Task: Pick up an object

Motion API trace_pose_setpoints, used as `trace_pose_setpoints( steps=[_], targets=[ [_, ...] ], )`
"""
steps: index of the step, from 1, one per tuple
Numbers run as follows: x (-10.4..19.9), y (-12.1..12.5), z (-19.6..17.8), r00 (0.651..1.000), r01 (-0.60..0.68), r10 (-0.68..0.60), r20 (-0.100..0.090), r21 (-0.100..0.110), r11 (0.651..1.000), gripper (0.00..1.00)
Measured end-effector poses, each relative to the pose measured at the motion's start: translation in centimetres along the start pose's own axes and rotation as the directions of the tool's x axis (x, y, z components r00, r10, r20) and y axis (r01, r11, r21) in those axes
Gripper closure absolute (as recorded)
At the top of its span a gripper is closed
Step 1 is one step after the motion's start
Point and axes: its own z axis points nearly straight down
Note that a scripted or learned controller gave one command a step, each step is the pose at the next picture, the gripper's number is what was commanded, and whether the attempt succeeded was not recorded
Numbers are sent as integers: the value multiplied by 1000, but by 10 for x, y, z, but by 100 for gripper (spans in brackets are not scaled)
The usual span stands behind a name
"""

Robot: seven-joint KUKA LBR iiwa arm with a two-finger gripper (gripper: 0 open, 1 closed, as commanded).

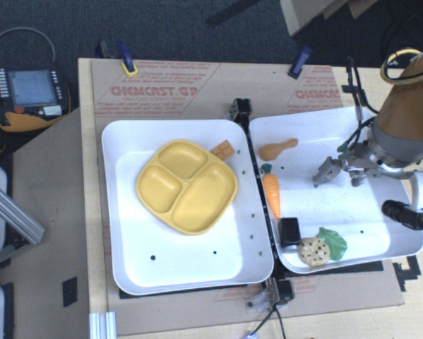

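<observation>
**benchwatcher:** ok so where's the claw (336,172) at right now? Looks to me like it's hanging over the right bin (380,210), upper middle part, with nothing between the fingers. They look spread apart, so I'd call it open and empty.

**iiwa_fan:** yeah same read. No specific object named in the task, so it's whatever is handiest. Candidates all sit on the left side of that bin: the tan drumstick-looking piece (277,149) up near the top, the carrot (271,195) right along the divider, then the black block (289,231), the cookie (311,251) and the green leafy thing (334,242) down at the bottom edge.

**benchwatcher:** so everything lies toward the image's left of the claw, or below it. The drumstick piece seems nearest, I'd guess.

**iiwa_fan:** agreed, and its long axis runs roughly left-right with a slight tilt. The carrot runs top-to-bottom, tight against the bin wall, which I think makes it the awkward one.

**benchwatcher:** and the yellow divided plate (187,186) in the left bin (126,246)?

**iiwa_fan:** well apart from the claw, other side of the divider. Wouldn't bet on that one.
</observation>
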Motion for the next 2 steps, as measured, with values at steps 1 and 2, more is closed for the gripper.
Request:
trace_pose_setpoints(
  steps=[1, 2],
  targets=[
    [1, -9, 47, 1000, 0, 0, 0, 0, 1000, 0],
    [1, -7, 34, 1000, -1, 1, 4, -9, 1000, 100]
  ],
)
